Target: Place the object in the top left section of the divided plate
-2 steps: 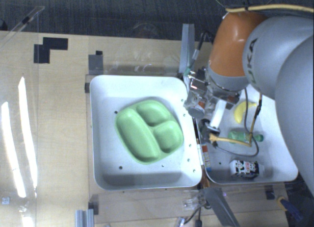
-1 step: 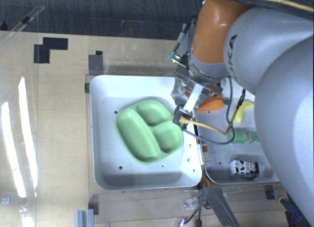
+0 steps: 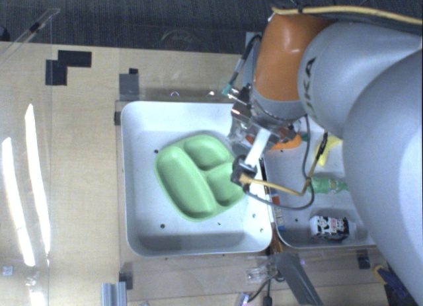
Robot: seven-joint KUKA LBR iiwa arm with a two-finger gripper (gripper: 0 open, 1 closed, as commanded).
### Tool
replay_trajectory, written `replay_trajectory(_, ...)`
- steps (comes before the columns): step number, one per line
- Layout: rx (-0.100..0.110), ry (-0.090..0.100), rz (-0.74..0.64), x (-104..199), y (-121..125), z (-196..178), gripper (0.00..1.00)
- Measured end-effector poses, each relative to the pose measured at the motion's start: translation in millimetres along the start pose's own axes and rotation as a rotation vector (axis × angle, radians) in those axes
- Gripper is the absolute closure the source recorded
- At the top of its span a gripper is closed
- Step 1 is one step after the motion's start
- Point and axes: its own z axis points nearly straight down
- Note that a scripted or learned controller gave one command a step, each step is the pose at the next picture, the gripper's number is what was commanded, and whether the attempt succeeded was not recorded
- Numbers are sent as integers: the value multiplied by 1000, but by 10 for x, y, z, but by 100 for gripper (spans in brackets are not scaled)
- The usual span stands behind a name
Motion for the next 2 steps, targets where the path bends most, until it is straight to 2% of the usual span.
replay_trajectory(1, -2, 2, -5, 7, 11, -104, 100)
replay_trajectory(2, -2, 1, -5, 9, 10, -104, 0)
